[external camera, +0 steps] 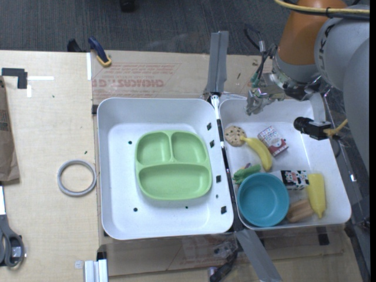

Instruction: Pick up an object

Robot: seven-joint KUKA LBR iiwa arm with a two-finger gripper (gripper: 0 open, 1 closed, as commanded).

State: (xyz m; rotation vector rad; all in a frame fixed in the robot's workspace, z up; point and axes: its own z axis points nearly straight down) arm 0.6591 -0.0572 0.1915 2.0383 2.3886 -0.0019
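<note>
Camera view: two white bins are sitting side by side on the tabletop (47, 128). The left bin (111, 175) is carrying a green divided plate (173, 164) lying flat near its middle. The right bin (335, 175) is holding all the candidate objects, crowded together: a cookie (235, 135), a banana (259, 152), a small red-and-white carton (273, 140), a green item (247, 173) just behind a blue bowl (264, 199), a black-and-white carton (295, 178), a yellow piece (316, 194) and a tan piece (300, 210). The clutter is leaving little free room around each thing, so a clean approach is looking likeliest at the far end.

The pincer (256, 103) is hanging over the far left corner of the right bin, above bare floor, near the cookie but apart from it. Nothing is showing between its tips. Whether it is released or clenched cannot be told at this size.
</note>
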